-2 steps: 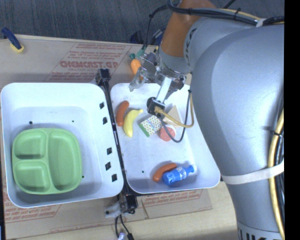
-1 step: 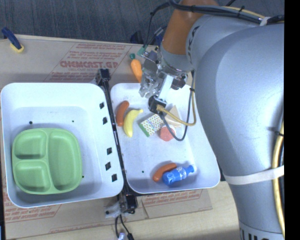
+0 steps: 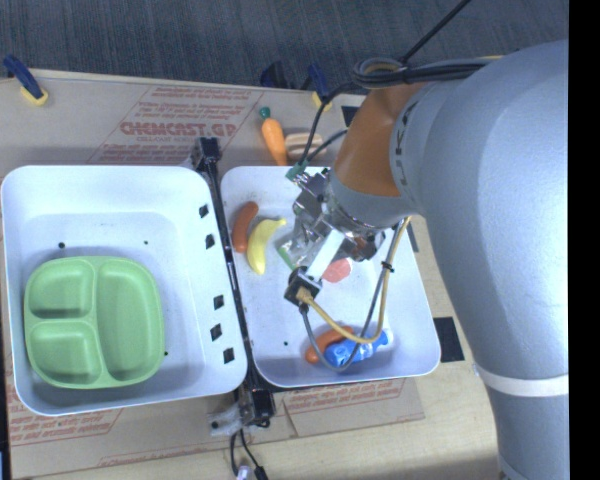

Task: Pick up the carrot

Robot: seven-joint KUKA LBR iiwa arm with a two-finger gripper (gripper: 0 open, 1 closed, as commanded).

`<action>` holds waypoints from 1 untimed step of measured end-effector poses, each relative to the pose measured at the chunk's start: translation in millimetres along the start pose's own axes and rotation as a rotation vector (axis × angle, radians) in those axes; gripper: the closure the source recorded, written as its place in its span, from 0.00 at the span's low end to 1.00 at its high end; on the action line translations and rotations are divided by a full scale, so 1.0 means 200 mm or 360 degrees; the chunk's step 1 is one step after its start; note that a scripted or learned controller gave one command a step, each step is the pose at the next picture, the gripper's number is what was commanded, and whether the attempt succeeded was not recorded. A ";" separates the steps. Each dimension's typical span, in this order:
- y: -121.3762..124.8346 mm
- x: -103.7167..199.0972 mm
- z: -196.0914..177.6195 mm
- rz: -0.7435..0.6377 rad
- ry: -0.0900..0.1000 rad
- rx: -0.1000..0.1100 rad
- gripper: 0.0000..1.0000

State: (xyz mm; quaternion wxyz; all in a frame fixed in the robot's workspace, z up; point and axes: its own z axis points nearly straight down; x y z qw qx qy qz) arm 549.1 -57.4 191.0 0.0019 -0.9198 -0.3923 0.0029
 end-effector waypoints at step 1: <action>0.19 -0.45 -0.23 0.0124 0.0004 -0.0003 1.00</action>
